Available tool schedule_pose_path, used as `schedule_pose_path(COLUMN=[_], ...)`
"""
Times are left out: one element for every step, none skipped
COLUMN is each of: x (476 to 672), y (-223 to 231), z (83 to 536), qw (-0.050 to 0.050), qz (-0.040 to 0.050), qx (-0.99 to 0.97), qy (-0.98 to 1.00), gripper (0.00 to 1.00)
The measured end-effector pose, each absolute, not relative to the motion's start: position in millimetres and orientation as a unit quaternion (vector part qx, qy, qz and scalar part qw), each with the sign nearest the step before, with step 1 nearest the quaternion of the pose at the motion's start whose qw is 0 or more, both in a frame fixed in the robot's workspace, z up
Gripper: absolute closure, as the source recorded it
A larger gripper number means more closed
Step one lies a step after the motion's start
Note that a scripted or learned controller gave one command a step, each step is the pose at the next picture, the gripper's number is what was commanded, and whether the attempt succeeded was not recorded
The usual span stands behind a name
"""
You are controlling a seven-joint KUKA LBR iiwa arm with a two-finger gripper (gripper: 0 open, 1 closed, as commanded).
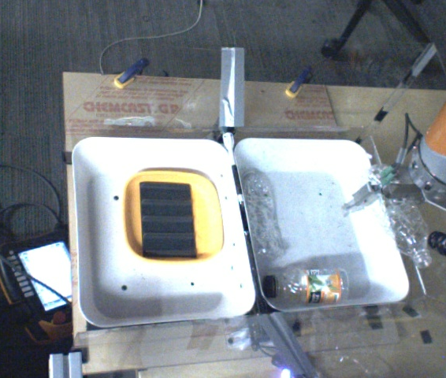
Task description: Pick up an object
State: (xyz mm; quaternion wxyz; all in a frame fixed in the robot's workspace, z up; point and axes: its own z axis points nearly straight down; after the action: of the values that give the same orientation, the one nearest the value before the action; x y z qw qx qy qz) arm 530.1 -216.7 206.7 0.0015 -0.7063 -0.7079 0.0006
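The gripper (369, 189) sits at the right bin's (302, 152) edge; I cannot tell its grip. A bottle (306, 284) lies there. A yellow tray (174, 216) fills the left bin (97, 172).

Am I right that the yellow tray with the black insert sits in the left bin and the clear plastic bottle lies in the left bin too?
Not quite. The yellow tray with the black insert does sit in the left bin, but the clear plastic bottle lies in the right bin, along its near edge. The camera view shows this.
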Motion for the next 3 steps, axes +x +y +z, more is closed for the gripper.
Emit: schedule_pose_path(x=[484.3,485.3,483.7], y=[-223,-198,-98], z=[249,332,206], qw=[0.0,-0.001,0.001], qz=[0.0006,0.0003,0.0008], qx=[-0.713,-0.71,-0.691], qy=[-0.701,-0.705,-0.723], gripper=[0.0,0.0,0.0])
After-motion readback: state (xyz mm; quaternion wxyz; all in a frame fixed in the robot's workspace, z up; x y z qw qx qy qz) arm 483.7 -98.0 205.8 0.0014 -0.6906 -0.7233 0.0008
